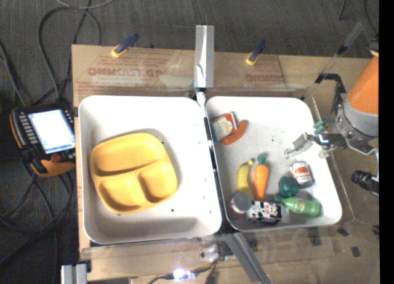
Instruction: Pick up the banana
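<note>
The banana point(244, 175) is a short yellow fruit lying in the right bin point(271, 107), left of middle. An orange carrot point(260, 178) with a green top lies against its right side and covers part of it. My gripper point(303, 143) hangs over the right part of the same bin, up and to the right of the banana and well apart from it. The grey arm with its orange band point(363, 92) comes in from the right edge.
Around the banana lie a sausage and small packet point(226, 127), a red and white can point(301, 173), a teal object point(287, 185), a green bottle point(303, 206), a dark box point(266, 212) and a round lid point(240, 202). A yellow compartment tray point(132, 170) sits in the left bin point(86, 215).
</note>
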Robot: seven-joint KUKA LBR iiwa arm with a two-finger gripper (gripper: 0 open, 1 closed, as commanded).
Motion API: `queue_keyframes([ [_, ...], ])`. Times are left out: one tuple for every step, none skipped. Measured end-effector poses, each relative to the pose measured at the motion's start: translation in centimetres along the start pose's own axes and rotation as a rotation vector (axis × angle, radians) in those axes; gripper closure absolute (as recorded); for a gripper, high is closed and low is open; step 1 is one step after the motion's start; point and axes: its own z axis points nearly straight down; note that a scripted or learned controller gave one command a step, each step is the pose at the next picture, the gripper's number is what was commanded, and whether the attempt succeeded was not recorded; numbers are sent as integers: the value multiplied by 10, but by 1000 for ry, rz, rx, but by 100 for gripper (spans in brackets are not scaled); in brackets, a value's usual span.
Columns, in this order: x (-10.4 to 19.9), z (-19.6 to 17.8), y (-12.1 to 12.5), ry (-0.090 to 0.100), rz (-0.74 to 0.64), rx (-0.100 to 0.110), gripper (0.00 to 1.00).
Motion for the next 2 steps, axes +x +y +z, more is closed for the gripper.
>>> queue_keyframes([
  [-15,-56,-5,-3,80,-1,0],
  [47,56,-8,1,-21,1,0],
])
